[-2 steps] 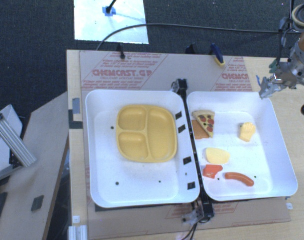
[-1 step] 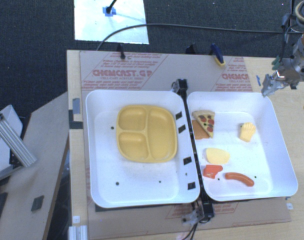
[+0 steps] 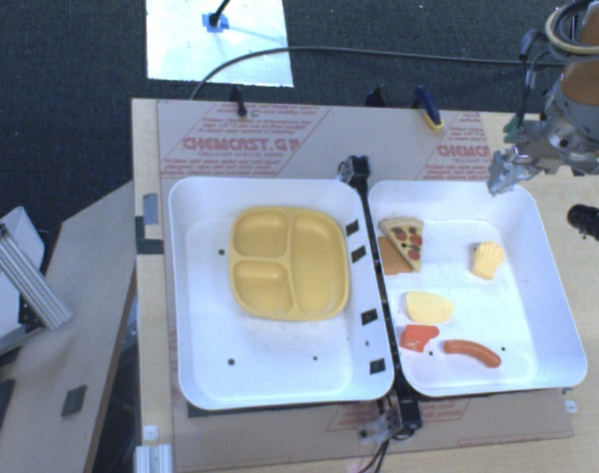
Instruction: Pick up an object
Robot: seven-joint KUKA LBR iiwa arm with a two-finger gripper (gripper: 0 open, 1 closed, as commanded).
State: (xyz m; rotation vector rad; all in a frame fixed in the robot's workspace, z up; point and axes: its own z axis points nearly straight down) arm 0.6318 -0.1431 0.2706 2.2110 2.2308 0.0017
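Observation:
The right bin (image 3: 561,308) holds several toy foods: a pizza slice (image 3: 402,238) at its far left, a yellow corn piece (image 3: 487,260) at its right, a pale yellow wedge (image 3: 430,308), a small red piece (image 3: 418,338) and an orange-red sausage (image 3: 471,353) near the front. My gripper (image 3: 503,175) hangs over the far right corner of this bin, above and behind the corn, apart from every item. Nothing shows in its grasp.
A yellow divided plate (image 3: 288,262) lies in the left bin (image 3: 196,304). A black clipped divider (image 3: 368,274) joins the two bins. A blue clamp (image 3: 429,106) and a cable (image 3: 280,57) sit behind the bins. An aluminium bar (image 3: 24,274) lies at the left.

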